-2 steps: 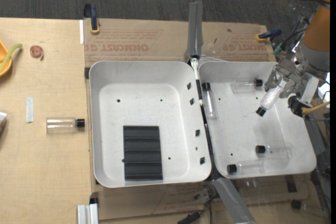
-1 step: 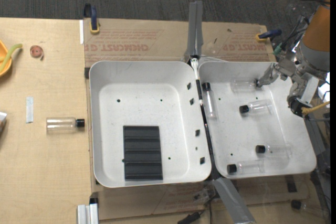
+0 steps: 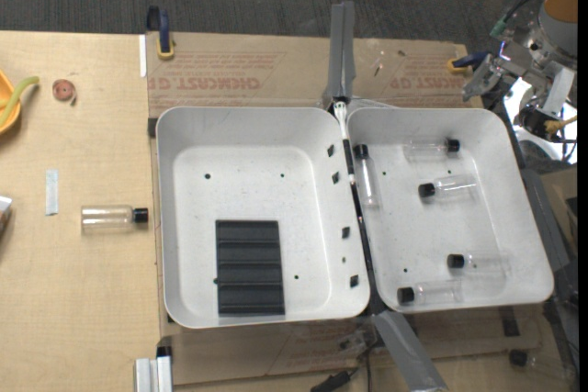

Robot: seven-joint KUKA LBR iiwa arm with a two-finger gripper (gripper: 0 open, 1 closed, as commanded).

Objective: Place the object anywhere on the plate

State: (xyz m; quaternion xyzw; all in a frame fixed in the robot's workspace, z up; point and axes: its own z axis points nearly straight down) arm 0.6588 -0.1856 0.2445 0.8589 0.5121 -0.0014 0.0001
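Grey bracket [image 3: 409, 363], bottom edge of the bench, just below the seam where the 2 bins meet; apparently a fixture, not part of the task. Item 1, left bin [image 3: 170, 225]: holds 1 dark ribbed plate [image 3: 248, 268], flat on the floor toward the near wall, nothing resting on it; it is the target, so the placement is judged not yet done. Item 2, right bin [image 3: 524, 207]: holds 5 clear vials with black caps, all lying on their sides, scattered and apart from each other, probably as loose stock for picking. Near vial [image 3: 432, 294] lies by the near wall; second vial [image 3: 480, 263] sits just beyond it; middle vial [image 3: 450, 188] is central; far vial [image 3: 427, 149] lies toward the far wall; fifth vial [image 3: 365, 177] lies along the wall next to the divider, a position likely awkward to grasp. Which vial is the intended object cannot be told. Item 3, gripper [image 3: 514, 78]: beyond the far right corner of the right bin, well apart from every vial and holding nothing visible; whether it is spread or pressed together cannot be told. Item 4, spare vial [image 3: 112, 216]: on the wooden bench [image 3: 83, 289], left of both bins.
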